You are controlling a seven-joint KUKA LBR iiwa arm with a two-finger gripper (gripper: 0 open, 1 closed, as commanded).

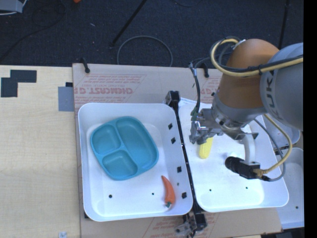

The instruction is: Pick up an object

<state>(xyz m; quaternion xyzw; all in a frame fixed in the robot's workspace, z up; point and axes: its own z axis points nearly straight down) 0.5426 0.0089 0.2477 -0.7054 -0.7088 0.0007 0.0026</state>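
1. Where the bench [39,148] bears its load, two shallow white bins sit side by side on a cardboard sheet [124,86] with red print.
2. Arm [257,83], grey with an orange band, reaches in from the right and hangs over the right bin [237,195].
3. Left bin [124,202]: holds a teal divided plate and an orange carrot-shaped toy.
4. Teal plate [124,147], three compartments, lies flat in the left bin's upper left part.
5. Black cable end [242,167] hangs off the arm above the right bin's floor, near its middle.
6. Gripper [200,133]: metal, low over the right bin's left side, close to the dividing wall; whether it is released or clenched cannot be told.
7. Yellow object [205,148], oblong, lies in the right bin, its upper end just under the gripper, the rest jutting out below it.
8. Carrot toy [168,190] lies near the left bin's lower right corner, well apart from the gripper.
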